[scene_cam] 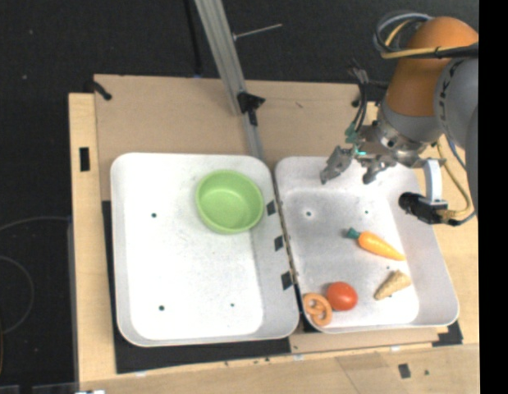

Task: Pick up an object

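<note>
while the carrot (377, 244) lies in the right bin (426, 318), its long axis slanting toward lower right, i see the gripper (354, 168) hovering upper right, fingers apart, nothing between them.

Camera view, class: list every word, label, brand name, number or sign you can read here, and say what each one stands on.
None: no readable text on the two shallow white bins, the round green plastic bowl, the orange toy carrot, the red toy tomato or the grey-and-orange arm.
</note>
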